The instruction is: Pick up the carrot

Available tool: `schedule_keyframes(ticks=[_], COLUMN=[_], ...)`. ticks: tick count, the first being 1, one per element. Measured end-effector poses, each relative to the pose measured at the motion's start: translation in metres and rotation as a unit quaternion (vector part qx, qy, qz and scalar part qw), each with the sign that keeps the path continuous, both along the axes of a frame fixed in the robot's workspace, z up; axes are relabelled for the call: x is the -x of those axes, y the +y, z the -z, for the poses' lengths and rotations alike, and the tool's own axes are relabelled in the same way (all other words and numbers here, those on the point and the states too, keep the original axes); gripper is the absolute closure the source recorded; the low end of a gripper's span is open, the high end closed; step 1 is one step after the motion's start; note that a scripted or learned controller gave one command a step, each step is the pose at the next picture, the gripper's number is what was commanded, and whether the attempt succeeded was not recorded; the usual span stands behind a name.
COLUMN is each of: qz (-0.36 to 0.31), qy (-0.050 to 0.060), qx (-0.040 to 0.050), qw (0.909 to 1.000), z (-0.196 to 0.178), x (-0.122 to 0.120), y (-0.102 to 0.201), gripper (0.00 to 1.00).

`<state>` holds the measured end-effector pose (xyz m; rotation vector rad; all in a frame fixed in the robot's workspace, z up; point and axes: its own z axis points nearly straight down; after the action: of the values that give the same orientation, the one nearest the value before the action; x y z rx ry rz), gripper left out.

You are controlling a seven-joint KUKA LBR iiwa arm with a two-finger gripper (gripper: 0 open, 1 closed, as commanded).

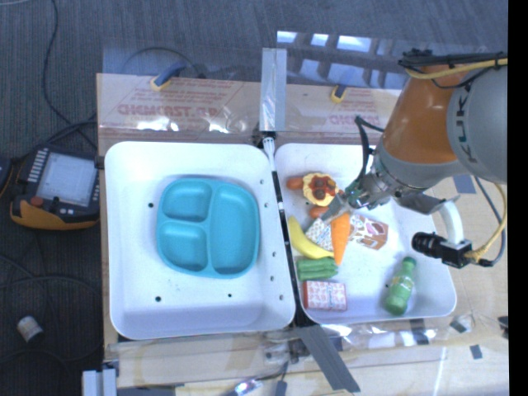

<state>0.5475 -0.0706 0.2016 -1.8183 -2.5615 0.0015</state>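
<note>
— On the left half of the frame, what's in the white bin (124,221)?
— A turquoise divided plate (208,226), lying flat at its middle.
— And the right bin (429,304)?
— Toy food: a yellow banana (302,237), a green piece (316,266) below it, a red-and-white block (324,294), a green bottle (400,287) lower right, a round red-yellow item (319,187) up top.
— The carrot (341,235)?
— Orange, tapered, point down, near the bin's middle, beside the banana.
— The gripper (340,208)?
— Just above the carrot's thick end; whether its fingers are spread or pressed together, I cannot tell
</note>
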Motion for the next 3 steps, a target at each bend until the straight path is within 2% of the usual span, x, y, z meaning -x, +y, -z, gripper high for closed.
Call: schedule_keyframes(ticks=[1,2,3], qz=[-0.028,-0.044,0.051], qy=[0.0,-0.001,0.0], qx=[0.0003,0.0011,0.0], qw=[0.9996,0.999,0.9987], z=[-0.043,-0.117,-0.081], x=[-0.02,0.013,0.022], y=[-0.022,-0.045,-0.037], gripper=[1.0,1.0,1.0])
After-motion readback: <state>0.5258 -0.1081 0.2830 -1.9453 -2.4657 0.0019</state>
